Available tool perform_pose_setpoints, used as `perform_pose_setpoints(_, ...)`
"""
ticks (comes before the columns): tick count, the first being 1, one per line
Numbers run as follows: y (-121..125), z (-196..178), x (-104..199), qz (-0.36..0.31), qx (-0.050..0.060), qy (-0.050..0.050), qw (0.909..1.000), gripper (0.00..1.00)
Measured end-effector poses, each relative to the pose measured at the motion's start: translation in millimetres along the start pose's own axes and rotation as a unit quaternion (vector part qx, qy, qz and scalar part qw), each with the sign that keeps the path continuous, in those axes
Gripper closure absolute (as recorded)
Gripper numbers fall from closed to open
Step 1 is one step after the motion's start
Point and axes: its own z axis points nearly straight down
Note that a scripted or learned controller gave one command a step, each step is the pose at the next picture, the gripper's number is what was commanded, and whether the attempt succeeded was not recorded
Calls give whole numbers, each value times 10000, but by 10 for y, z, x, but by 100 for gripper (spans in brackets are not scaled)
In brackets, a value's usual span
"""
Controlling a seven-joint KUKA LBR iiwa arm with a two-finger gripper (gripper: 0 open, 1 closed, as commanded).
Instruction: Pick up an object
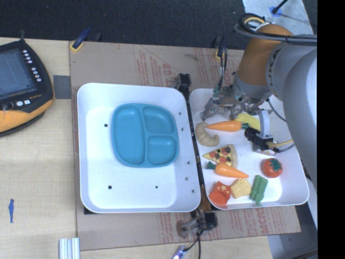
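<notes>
My gripper [221,112] hangs over the far end of the right bin [291,185], its fingers spread and nothing between them. Just in front of it lies an orange carrot [223,126], with a beige croissant [206,135] to the carrot's left. A yellow piece [253,121] sits partly under the wrist. Nearer the front are a pizza slice [222,155], a second carrot [230,171], a red tomato [272,168], a red pepper piece [220,192], a yellow corn piece [241,188] and a green bean pod [259,189].
The left bin [97,182] holds a blue divided plate [144,134]. An orange and black teach pendant [21,88] lies on the bench at far left. The grey arm [291,74] covers the right bin's far right corner.
</notes>
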Motion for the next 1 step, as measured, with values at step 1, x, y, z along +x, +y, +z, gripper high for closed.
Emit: perform_pose_setpoints(1,1,0,-4,2,-1,0,10000,0)
